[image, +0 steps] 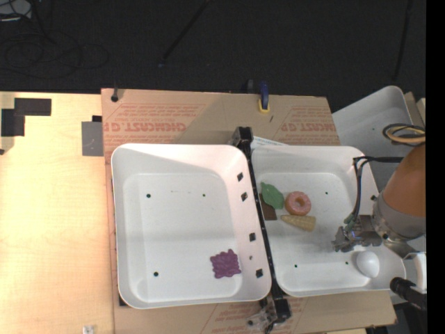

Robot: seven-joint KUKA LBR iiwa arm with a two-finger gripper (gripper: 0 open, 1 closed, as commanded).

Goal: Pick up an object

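A wooden bench (49, 207) is bearing two white bins. The gripper (350, 239) is hovering low in the right bin (313, 169), apparently empty. The nearest candidates, a yellow piece (299, 222), pink doughnut (298, 202) and green piece (272, 195), are lying just left of it, ungrasped.

I'm looking at a robotics lab: two white bins (182, 160) clamped on cardboard sheeting (181, 120) over a plywood counter (49, 207), loose cables (31, 2) on dark floor behind, black marker patches (28, 113) taped to the wood.
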